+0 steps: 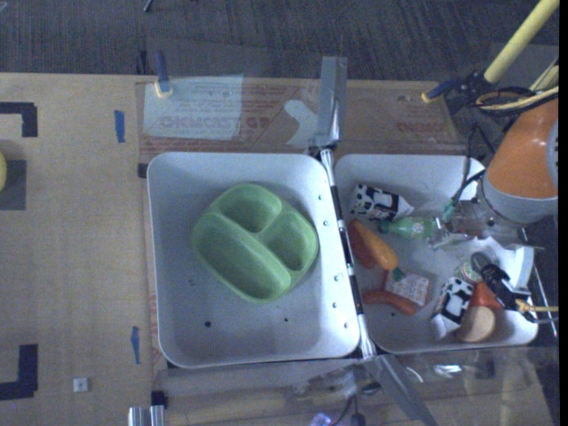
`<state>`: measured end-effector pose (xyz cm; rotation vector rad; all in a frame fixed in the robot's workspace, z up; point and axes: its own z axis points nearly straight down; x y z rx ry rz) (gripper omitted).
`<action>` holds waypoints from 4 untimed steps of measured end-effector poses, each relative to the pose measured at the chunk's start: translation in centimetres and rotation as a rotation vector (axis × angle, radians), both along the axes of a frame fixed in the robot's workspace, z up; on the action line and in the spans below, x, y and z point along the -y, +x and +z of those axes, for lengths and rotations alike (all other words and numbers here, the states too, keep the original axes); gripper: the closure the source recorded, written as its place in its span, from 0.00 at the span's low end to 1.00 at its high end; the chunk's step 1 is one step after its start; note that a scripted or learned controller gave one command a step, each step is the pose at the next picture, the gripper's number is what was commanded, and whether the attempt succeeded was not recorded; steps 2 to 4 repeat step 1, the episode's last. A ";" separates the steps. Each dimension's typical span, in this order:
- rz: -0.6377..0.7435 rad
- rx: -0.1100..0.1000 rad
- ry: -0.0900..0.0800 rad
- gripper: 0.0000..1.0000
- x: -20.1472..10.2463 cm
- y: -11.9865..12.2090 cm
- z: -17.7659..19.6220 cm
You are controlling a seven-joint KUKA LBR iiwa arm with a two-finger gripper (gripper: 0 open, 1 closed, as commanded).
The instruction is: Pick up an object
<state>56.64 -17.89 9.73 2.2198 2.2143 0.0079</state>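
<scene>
The right bin holds several small objects. A black-and-white carton lies at its back left, with a green bottle just to its right and an orange carrot in front of it. Toward the front are a red sausage-like piece, a small printed card, a second black-and-white carton and a tan-and-red piece. My gripper hangs low over the bin's right half, right at the green bottle's right end. Whether it touches the bottle is unclear.
The left bin holds a green divided plate. The grey arm with its orange band covers the right bin's back right corner. A metal divider stands between the bins at the back, and cables lie at the far right.
</scene>
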 end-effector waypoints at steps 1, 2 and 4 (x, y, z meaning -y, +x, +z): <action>-0.391 -0.006 0.001 1.00 -2.6 -0.7 14.9; -0.391 -0.006 0.001 1.00 -2.6 -0.7 14.9; -0.391 -0.006 0.001 1.00 -2.6 -0.7 14.9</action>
